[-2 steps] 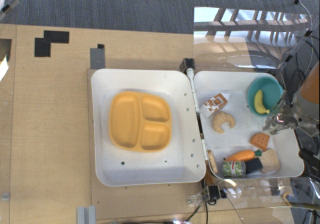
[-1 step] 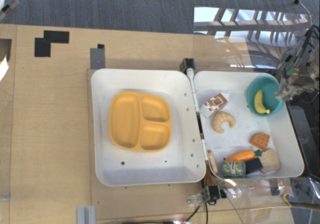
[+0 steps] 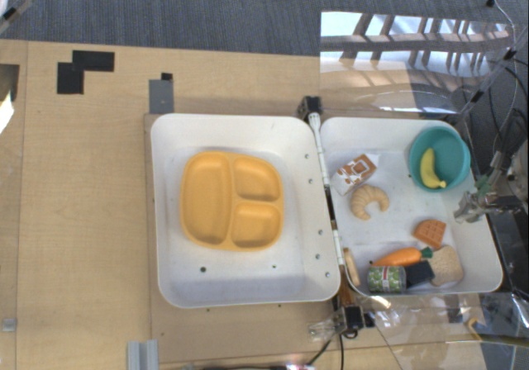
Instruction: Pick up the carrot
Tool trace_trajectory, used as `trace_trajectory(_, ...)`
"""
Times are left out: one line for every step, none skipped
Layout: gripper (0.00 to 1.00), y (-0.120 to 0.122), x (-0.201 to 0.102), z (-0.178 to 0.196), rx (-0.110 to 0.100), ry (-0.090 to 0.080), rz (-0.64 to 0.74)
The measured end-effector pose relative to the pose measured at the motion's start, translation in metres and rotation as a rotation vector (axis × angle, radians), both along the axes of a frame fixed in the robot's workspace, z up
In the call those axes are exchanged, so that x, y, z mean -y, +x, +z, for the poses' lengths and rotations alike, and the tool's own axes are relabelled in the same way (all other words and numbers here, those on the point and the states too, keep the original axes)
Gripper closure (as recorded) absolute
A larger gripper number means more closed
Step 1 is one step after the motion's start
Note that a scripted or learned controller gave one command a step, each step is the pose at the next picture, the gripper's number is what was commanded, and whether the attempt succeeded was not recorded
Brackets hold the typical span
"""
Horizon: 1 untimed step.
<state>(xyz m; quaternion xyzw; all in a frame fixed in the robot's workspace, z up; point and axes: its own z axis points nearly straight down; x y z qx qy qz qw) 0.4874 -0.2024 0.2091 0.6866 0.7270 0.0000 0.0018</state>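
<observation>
My pincer [image 3: 473, 207] hangs at the right edge of the right bin [image 3: 496, 277], over its rim, and from this angle I cannot tell how it is set. The carrot [image 3: 399, 258] lies near the bin's front edge, orange body pointing left and green top to the right, well apart from me. The trouble I foresee comes from crowding: the carrot rests just above a green can [image 3: 385, 279] with a dark piece beside it, a beige block [image 3: 447, 265] sits right at the leafy end, and an orange waffle [image 3: 430, 233] lies just behind. If I descend slightly off line I would likely strike the can or the block, nudge the carrot aside, or close on the wrong thing; the carrot is also slim and rounded, so I judge it could roll or slip free unless I span it across its width. Counting what I see: two white bins, the left bin [image 3: 165, 195] carrying one yellow divided plate [image 3: 232, 199]; in the right bin one carrot, one can, one beige block, one waffle, one croissant [image 3: 369, 200], one small brown-and-white carton [image 3: 357, 170], and one teal bowl [image 3: 450, 145] with one banana [image 3: 430, 170] inside.
</observation>
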Motion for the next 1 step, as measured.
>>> trace_trajectory(0.0,0.0571,0.0031,0.1968,0.02,-0.005,-0.027)
